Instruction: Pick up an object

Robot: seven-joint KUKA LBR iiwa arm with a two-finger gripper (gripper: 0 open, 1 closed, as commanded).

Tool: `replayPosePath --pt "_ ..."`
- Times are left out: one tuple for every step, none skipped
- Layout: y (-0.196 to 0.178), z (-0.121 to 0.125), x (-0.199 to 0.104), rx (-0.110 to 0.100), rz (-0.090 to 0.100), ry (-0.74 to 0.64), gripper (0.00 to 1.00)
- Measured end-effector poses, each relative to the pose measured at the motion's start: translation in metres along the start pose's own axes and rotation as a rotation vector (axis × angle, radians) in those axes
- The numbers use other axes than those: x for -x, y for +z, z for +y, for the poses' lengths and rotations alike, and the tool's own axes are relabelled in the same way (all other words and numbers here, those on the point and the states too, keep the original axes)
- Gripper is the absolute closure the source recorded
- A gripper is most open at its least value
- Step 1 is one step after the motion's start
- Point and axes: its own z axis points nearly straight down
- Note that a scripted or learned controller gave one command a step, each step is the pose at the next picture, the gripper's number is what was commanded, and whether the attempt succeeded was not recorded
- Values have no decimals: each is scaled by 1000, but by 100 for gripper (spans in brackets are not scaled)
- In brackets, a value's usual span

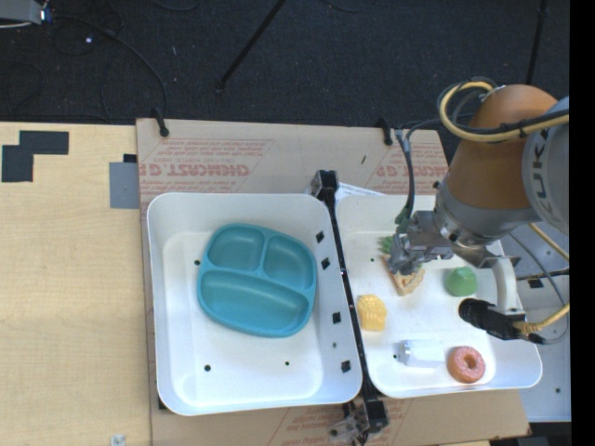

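Pink doughnut (467, 363) at bin's near edge, pincer (405, 260) over tan piece (408, 280), grip state unclear

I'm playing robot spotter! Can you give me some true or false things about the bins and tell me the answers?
1. The teal plate lies in the left bin. True.
2. The donut sits on the plate. False: it lies in the right bin, near its front corner.
3. The gripper is over the right bin. True.
4. The corn is blue. False: it is yellow.
5. The green ball lies in the left bin. False: it is in the right bin.
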Motion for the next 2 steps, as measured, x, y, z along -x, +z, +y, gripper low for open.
replayPosePath --pt "13 -8 -53 -3 0 0 100" --pt "15 -9 -113 -2 0 -1 100"
